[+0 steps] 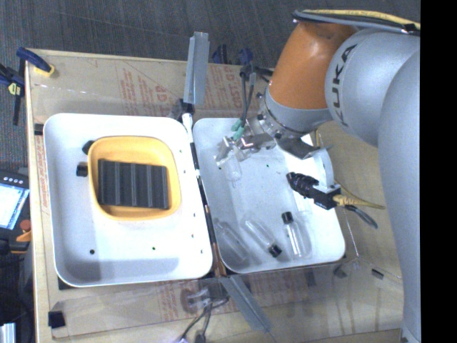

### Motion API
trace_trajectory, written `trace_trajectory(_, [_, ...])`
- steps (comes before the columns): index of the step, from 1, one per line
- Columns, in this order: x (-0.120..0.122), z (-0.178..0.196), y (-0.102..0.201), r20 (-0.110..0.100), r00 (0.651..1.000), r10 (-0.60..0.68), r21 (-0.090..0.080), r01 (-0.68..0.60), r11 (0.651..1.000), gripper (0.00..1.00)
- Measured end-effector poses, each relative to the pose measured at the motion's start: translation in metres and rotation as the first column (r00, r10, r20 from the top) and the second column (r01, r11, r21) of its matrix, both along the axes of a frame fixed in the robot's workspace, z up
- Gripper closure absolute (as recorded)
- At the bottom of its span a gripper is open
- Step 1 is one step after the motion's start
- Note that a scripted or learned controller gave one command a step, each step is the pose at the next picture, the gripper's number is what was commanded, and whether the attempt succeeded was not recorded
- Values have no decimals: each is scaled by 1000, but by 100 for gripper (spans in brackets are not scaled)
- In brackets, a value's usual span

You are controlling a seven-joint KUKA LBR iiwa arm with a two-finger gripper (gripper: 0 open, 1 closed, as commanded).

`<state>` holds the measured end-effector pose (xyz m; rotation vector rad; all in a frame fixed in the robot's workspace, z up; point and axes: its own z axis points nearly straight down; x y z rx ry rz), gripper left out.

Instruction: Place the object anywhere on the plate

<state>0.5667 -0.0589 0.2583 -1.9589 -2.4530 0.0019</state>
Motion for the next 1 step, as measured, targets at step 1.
trace_trajectory(1, [52, -26, 100, -1, 998, 69, 0, -69, 998, 100])
